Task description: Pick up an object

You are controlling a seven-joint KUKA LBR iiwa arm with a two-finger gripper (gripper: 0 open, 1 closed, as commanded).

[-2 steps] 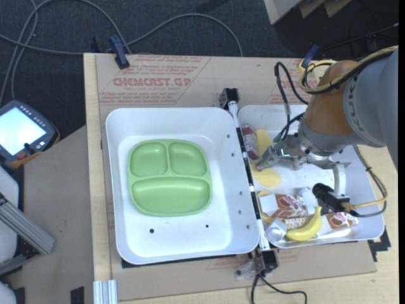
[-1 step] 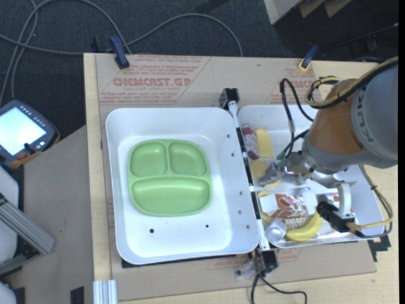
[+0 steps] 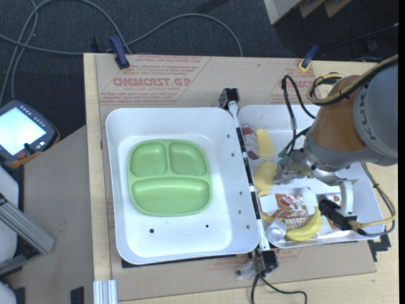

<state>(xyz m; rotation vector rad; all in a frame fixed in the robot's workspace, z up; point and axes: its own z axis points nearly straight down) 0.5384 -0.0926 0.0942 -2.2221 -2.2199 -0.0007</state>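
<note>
The gripper [image 3: 292, 170] sits low in the right bin [image 3: 329, 116], above a pale yellow item [image 3: 264, 176]; finger spacing cannot be determined (wrist hardware obscures it). Nearby contents: a red-and-white packet [image 3: 292, 209], a banana [image 3: 305, 228] at the near wall, a second yellow piece [image 3: 265, 143] and a small red item [image 3: 249, 137]. The left bin [image 3: 120, 170] holds a green divided plate [image 3: 169, 177].

**Right bin crowded, left bin roomy**

The arm [image 3: 354, 122] overhangs the right bin [image 3: 269, 114], where a banana [image 3: 305, 227], snack packet [image 3: 292, 208] and yellow pieces [image 3: 264, 175] crowd together. The left bin [image 3: 120, 170] has open floor around its green plate [image 3: 169, 177]; gaps under the wrist are hard to judge.
</note>
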